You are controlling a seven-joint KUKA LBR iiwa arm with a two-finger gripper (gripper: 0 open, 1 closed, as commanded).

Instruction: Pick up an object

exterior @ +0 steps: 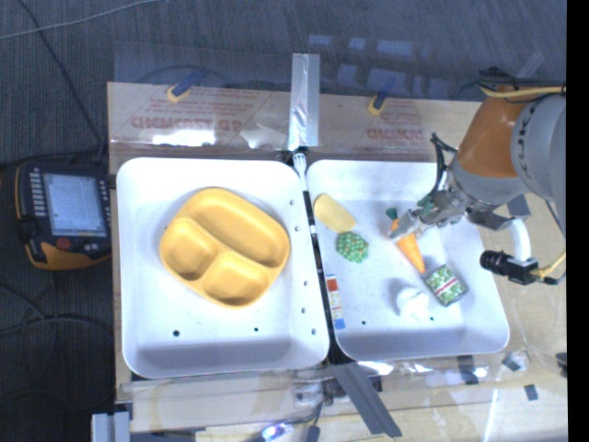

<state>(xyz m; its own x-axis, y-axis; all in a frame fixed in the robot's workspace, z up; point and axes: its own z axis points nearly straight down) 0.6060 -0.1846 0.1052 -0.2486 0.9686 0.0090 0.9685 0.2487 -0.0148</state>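
The right bin [373,331] holds several small items: a pale yellow piece [334,213] near its left wall, a green knobbly ball [352,246], an orange carrot [413,255], a green and red can [445,284] and a white lump [411,302]. My gripper [417,219] hangs low over the upper middle of this bin, right at the carrot's top end, and I cannot see whether it touches it. The arm's orange band [488,136] rises to the upper right.
In the left bin [147,339] lies a yellow divided plate [225,245]. A raised divider [313,247] separates the two bins. A teach pendant [64,212] rests on the floor at far left. A black fitting [502,263] juts beside the right bin's right wall.
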